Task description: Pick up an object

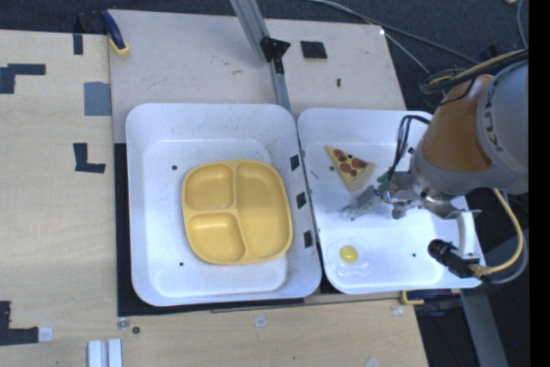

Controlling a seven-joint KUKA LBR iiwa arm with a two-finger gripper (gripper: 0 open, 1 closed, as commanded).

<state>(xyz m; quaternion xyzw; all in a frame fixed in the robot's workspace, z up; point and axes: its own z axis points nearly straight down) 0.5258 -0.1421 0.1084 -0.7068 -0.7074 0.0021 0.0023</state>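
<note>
My tool (365, 204) hangs low in the right bin (447, 266); I cannot tell its opening. I'd centre over the pizza slice (348, 165) just beyond it before descending.

Divided tray (236, 211) in left bin (142, 185); pizza slice (348, 165), egg (348, 254) in right bin (344, 120).

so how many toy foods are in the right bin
2. A pizza slice lies near the back of the right bin, and a fried egg sits near its front edge. The arm may hide more.
</note>
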